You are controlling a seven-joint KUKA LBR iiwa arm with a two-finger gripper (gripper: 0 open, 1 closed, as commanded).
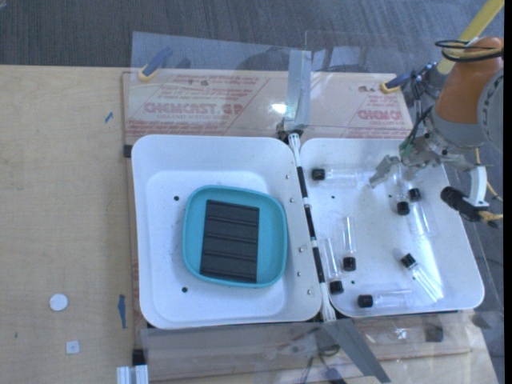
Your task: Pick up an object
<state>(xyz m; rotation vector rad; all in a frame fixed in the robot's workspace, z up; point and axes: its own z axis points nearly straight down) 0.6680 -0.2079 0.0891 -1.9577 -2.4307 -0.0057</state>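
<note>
Camera view: your gripper (390,169) hovered over right bin (472,294); finger state, cannot tell. You needed to drop squarely onto the vial (406,192) just below.

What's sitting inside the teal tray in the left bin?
The teal tray in the left bin holds one black ribbed block, lying flat and slightly tilted. The tray floor under the block is covered, so anything beneath it is hidden.
</note>
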